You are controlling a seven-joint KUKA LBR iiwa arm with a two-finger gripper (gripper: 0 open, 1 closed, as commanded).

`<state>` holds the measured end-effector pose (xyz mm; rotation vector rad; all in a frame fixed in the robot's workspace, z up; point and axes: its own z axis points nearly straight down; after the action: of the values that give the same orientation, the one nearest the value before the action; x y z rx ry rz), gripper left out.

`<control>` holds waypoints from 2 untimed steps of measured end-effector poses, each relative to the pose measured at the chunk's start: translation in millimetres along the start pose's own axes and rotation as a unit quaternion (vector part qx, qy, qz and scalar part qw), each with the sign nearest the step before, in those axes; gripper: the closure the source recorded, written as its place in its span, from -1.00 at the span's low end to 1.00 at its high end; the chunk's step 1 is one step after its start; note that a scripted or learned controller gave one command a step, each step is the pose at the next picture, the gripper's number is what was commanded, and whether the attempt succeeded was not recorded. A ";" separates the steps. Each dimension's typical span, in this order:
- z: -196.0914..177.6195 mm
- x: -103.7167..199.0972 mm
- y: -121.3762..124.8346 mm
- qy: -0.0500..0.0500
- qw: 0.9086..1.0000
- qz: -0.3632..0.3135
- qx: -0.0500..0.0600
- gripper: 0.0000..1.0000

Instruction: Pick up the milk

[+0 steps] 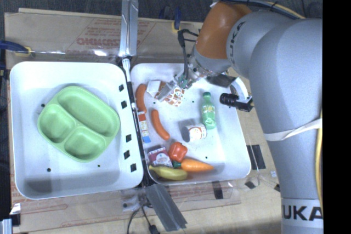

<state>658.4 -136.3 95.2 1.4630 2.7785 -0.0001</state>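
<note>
gripper over the milk carton in the right bin

the grey arm (274,63) comes in from the right side of the frame and bends down to the upper part of the right bin (233,142). the gripper (182,80) is low there, just at the milk (171,95), a small white carton with red print that lies tilted near the upper middle of this bin. the tips are touching or almost touching the carton's upper edge, but i cannot tell if the fingers are spread or pinching it.

below the milk lie two sausages (159,124), a green bottle (208,110) to the right, and a small can (196,132) on its side. near the lower edge are a red pepper (177,150), a carrot (196,165) and a banana (170,173).

the left bin (33,172) holds a green divided plate (78,122) in the middle left of the frame
</note>
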 end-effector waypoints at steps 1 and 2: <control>3.3 16.9 8.6 0.003 0.997 -0.079 0.003 -1.00; -7.7 16.9 10.0 0.002 0.997 -0.081 0.002 1.00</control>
<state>657.1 -116.7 102.8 1.2362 2.8927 -0.0033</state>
